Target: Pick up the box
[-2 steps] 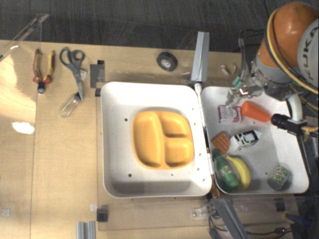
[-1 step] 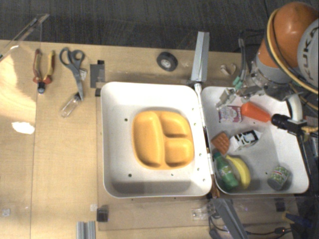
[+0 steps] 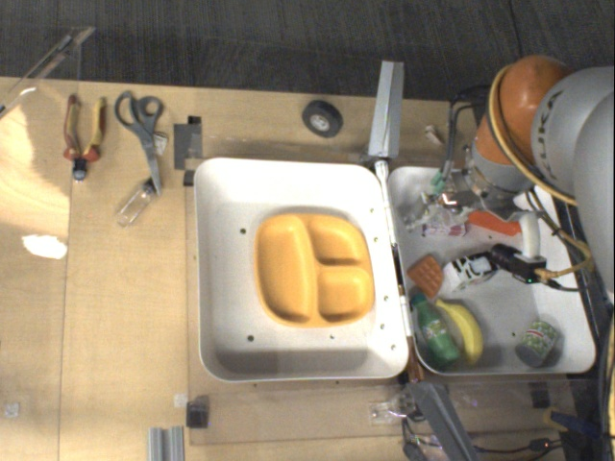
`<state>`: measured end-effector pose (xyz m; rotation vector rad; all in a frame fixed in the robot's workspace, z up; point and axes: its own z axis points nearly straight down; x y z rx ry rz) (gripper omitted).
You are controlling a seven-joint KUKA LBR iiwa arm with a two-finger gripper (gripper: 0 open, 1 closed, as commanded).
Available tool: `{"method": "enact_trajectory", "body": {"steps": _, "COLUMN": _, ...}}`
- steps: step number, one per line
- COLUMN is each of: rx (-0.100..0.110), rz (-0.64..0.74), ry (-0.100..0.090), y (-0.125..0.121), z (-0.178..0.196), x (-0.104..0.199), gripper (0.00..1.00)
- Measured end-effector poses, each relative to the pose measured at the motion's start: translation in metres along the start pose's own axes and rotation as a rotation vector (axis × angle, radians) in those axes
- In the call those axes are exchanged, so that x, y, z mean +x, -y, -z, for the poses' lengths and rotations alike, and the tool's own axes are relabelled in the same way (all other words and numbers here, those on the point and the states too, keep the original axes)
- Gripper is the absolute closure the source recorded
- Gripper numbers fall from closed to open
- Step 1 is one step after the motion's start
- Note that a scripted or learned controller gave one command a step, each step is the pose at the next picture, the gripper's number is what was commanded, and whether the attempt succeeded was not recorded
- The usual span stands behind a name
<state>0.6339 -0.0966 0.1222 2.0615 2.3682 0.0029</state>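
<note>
A wooden bench (image 3: 106,286) is being viewed from above at a slant, with two shallow white bins sitting side by side on it. The left bin (image 3: 226,257) is holding a yellow divided tray (image 3: 314,267), which is lying near the middle of that bin. The right bin (image 3: 567,315) is being reached into by the grey arm (image 3: 567,113), whose orange band (image 3: 519,89) is showing at the far right of the scene.

The gripper (image 3: 450,192) is being held low over the far left part of the right bin, among wires and metal parts. Whether anything is being gripped cannot be told, as the tool's tip is lost against clutter.

Just beneath and beside the gripper, a small crumpled pale packet with red print (image 3: 440,224) is lying. A red-orange item (image 3: 495,225) is resting just right of it. The box (image 3: 427,275), small and orange-brown, is lying nearer, close to the bin's left wall, apart from the gripper. A black and white item (image 3: 476,267) is sitting right of the box. At the near left corner, a green bottle (image 3: 437,332) is lying touching a yellow banana (image 3: 467,328). A small round can (image 3: 540,340) is sitting at the near right.

On the bench's far left, pliers (image 3: 81,133) and scissors (image 3: 144,128) are lying, and a roll of black tape (image 3: 322,118) is resting beyond the left bin.
</note>
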Motion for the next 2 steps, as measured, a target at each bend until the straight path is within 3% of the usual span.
{"method": "enact_trajectory", "body": {"steps": 1, "rx": -0.015, "rz": -0.041, "ry": 0.003, "y": -0.022, "z": -0.026, "x": -0.022, "gripper": 0.00}}
{"method": "enact_trajectory", "body": {"steps": 2, "rx": -0.027, "rz": -0.036, "ry": 0.010, "y": -0.026, "z": -0.012, "x": -0.022, "gripper": 1.00}}
